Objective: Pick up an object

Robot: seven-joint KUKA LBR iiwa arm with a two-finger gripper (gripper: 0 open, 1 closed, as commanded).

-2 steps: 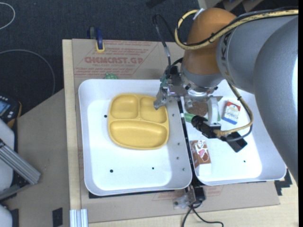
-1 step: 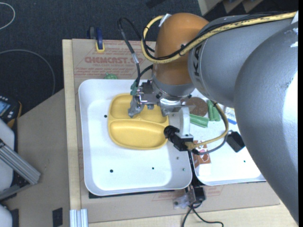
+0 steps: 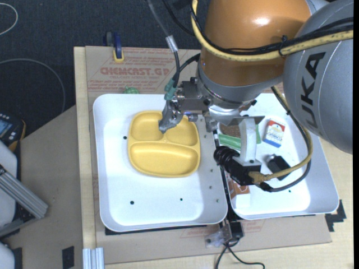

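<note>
A yellow divided dish (image 3: 164,156) lies in the left white bin (image 3: 151,206), towards its back. My gripper (image 3: 169,120) hangs over the dish's back compartments, its tip down near the ridge between them. Whether it touches the dish is unclear. The big orange and grey wrist hides most of the gripper body and the back of the right bin (image 3: 291,203).
The right bin holds a small red, white and blue box (image 3: 274,133), a green packet (image 3: 230,141), a black item (image 3: 277,163) and a brown piece (image 3: 241,189), partly under the arm's cables. A cardboard sheet (image 3: 134,69) lies beneath both bins.
</note>
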